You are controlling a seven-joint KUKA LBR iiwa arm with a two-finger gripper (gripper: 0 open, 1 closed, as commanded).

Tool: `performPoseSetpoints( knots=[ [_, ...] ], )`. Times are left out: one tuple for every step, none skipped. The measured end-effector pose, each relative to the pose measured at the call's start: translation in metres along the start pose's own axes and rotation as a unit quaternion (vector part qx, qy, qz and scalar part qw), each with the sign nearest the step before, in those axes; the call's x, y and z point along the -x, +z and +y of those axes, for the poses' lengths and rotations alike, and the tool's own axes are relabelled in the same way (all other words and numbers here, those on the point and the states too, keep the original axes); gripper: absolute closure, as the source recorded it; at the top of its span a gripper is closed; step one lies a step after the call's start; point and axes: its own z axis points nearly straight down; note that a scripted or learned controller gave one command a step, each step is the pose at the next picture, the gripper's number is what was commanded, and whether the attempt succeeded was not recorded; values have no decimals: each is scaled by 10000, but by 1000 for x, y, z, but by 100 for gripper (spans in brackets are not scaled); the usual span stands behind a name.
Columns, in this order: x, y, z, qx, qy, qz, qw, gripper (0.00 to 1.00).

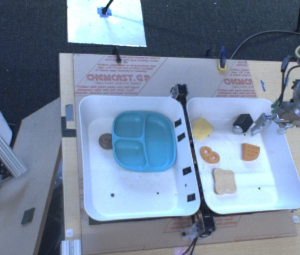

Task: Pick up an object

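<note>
The right bin (290, 182) holds a yellow lump (202, 127) at its far left, an orange pretzel (210, 155) below it, an orange waffle piece (250, 152) in the middle and a pale slice of toast (224, 181) toward the front. My gripper (286, 122) hangs over the far right corner of this bin, up and to the right of the waffle piece. Nothing is seen in its grasp.
The left bin (94, 195) carries a blue divided plate (143, 141) with a small brown round thing (105, 141) beside its left edge. A dark divider (188, 142) runs between the bins. A metal rail (1, 147) lies off the bench at the left.
</note>
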Motion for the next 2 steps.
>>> performPoseSetpoints(
  knots=[
    [-1, -8, 3, 64, -18, -14, 10000, 0],
    [-6, 54, 3, 43, -12, -8, 10000, 0]
  ],
)
